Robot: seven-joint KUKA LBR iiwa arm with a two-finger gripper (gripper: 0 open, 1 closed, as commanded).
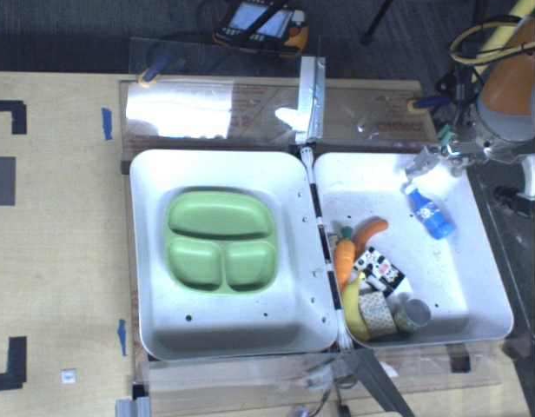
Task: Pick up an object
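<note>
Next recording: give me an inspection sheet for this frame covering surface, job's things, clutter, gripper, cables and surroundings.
Surface: wooden bench bearing left bin and right bin, side by side.
Job's things: in the right bin, blue bottle, carrot, orange sausage-like toy, banana, black-and-white patterned item, small grey cup.
Clutter: green divided tray in the left bin.
Gripper: gripper at the right bin's far right corner, above the bottle; grasp not discernible.
Cables: yellow cable loop by the arm.
Surroundings: handheld controller on the dark floor beyond the bench.
</note>
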